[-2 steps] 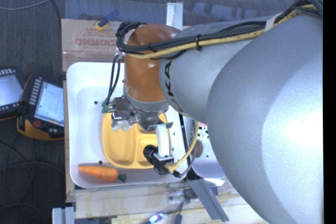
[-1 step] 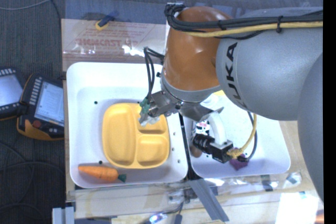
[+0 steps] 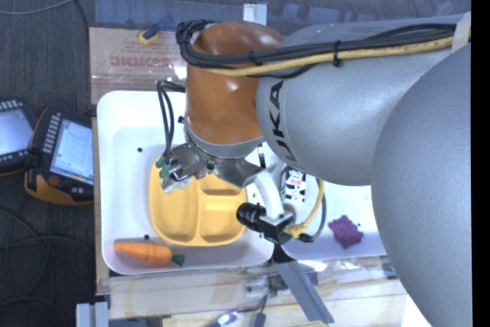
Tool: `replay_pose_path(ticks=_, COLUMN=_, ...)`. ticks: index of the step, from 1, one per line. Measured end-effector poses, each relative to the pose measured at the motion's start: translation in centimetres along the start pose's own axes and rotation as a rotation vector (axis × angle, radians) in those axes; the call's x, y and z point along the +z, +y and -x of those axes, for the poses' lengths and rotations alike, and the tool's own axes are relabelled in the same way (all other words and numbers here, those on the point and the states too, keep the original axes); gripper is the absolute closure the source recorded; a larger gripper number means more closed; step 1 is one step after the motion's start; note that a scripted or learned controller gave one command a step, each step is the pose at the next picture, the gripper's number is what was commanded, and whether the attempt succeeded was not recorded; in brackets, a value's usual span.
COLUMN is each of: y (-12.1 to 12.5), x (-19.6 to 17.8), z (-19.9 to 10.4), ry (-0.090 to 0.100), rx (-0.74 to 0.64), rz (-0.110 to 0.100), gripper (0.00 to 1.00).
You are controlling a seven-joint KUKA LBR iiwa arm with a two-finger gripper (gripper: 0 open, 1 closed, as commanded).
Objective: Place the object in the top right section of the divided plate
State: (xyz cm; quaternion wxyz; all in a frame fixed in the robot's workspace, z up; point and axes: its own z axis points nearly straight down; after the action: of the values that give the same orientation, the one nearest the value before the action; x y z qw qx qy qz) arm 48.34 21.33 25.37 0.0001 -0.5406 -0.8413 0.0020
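Observation:
The yellow divided plate lies in the left white bin, and the arm's wrist hides its far part. My gripper hangs over the plate's upper left corner, below the orange band. A small green bit shows at the gripper's left side; I cannot make out what it is or whether it is held. An orange carrot with a green end lies in the bin just in front of the plate's near left edge.
A purple lumpy object rests in the right bin, near its front. The grey arm covers most of that bin. A teach pendant sits on the floor to the left of the bench.

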Motion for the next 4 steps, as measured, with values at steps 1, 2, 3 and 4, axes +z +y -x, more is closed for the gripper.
replay_pose_path(ticks=1, y=-1.9, x=-2.7, z=4.6, ry=-0.003, rx=-0.12, rz=0.002, gripper=1.0)
replay_pose_path(ticks=2, y=-5.5, x=-1.5, z=12.4, ry=-0.001, rx=-0.375, rz=0.003, gripper=1.0)
replay_pose_path(ticks=3, y=-2.1, x=2.2, z=4.6, ry=0.002, rx=-0.454, rz=0.001, gripper=1.0)
replay_pose_path(ticks=4, y=-3.9, x=6.7, z=8.8, ry=0.001, rx=-0.786, rz=0.003, gripper=1.0)
